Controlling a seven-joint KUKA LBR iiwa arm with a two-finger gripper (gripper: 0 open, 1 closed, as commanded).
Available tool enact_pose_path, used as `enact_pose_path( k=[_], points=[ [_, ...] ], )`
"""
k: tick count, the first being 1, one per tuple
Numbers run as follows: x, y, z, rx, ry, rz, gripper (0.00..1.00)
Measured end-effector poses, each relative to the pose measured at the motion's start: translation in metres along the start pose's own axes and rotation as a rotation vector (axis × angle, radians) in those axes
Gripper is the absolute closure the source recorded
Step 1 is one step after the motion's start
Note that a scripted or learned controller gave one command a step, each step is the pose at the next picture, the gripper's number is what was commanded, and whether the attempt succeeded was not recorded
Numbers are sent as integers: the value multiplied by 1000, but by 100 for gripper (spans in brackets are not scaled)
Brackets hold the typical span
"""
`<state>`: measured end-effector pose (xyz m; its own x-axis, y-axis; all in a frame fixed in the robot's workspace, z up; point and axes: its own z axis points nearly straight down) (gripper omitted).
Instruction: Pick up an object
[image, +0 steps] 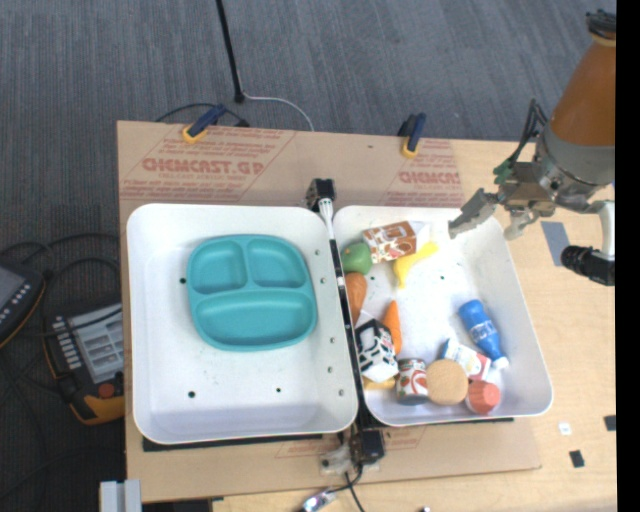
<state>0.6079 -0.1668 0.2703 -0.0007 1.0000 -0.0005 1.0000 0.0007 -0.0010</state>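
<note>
the gripper (492, 213) is hanging with fingers apart over the right bin (528, 330), holding nothing. next it is needing to drop onto a toy.

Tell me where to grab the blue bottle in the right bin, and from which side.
Grip the blue bottle across the middle of its body, coming straight down from above. It lies on its side, slanted, with bare bin floor on its upper left, and small items crowd its lower end, so the mid-body looks the freest spot. The gripper hangs over the right bin's far edge.
</note>
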Motion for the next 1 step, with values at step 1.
enact_pose_path(
  k=[1],
  points=[
    [35,3,126,3,1,-132,0]
  ],
)
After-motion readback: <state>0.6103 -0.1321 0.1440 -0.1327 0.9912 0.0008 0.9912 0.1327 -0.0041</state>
